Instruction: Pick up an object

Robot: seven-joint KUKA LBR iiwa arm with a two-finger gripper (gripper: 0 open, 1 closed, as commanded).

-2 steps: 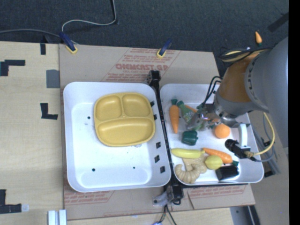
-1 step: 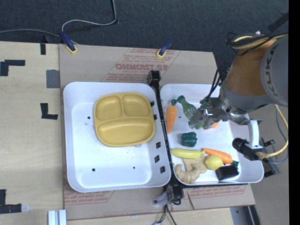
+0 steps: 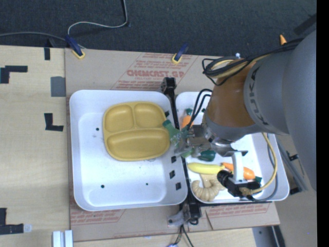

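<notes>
My gripper [image 3: 183, 140] hangs low over the left edge of the right bin [image 3: 273, 185], close to the divider between the two bins. Just below it lie a yellow banana [image 3: 204, 168] and a small dark green piece [image 3: 208, 154]. A beige knobbly toy [image 3: 205, 189] rests near the bin's front edge, with an orange carrot [image 3: 244, 172] to its right. An orange and green piece [image 3: 186, 119] sits at the back left of this bin. A small green bit [image 3: 168, 125] shows beside the gripper; I cannot tell whether it is held. The arm hides much of the bin.
The left bin [image 3: 87, 153] holds a yellow divided plate [image 3: 135, 129] at its back right, close to the gripper. A black clamp [image 3: 168, 84] stands at the back of the rim between the bins. Cardboard and cables lie around the bins.
</notes>
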